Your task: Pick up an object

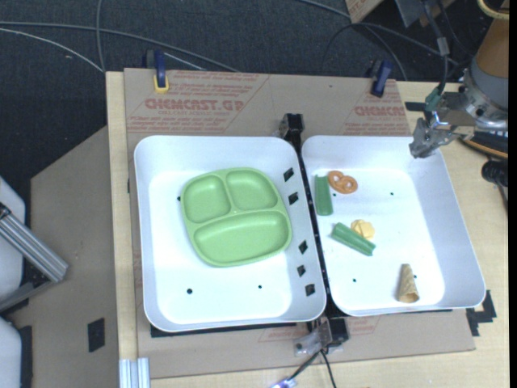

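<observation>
The right bin (pixel 436 208) holds several small items: an orange pretzel (pixel 342 183), a green stick (pixel 323 195) beside it, a second green piece (pixel 353 238) with a small yellow piece (pixel 363 229) touching it, and a tan cone (pixel 407 284) near the front. My gripper (pixel 423 142) hangs over the bin's back right corner, well apart from all of them, with nothing seen between its fingers.
A green divided plate (pixel 235 216) lies in the left bin (pixel 161 241). Black clips line the divider between the bins. Clamps (pixel 161 70) hold the board at the back. Cables run across the dark floor behind.
</observation>
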Available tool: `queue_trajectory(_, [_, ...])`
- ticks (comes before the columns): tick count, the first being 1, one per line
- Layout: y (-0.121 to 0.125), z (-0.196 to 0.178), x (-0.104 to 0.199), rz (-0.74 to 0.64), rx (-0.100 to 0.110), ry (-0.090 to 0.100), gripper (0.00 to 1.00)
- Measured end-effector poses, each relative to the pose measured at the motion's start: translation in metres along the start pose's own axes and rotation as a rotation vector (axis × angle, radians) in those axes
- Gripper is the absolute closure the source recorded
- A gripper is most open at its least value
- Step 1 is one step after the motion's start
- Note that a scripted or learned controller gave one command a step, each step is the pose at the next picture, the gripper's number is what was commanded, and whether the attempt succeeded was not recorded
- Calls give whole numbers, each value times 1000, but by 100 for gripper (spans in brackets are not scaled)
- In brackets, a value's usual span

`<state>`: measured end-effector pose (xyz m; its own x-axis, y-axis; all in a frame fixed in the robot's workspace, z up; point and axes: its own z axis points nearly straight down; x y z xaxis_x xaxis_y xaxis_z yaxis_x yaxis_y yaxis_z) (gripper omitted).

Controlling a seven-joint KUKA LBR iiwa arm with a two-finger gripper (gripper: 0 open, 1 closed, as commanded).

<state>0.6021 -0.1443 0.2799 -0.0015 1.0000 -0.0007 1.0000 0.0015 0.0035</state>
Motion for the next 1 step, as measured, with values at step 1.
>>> queue_trajectory(1, [5, -2, 56, -5, 3, 3, 100])
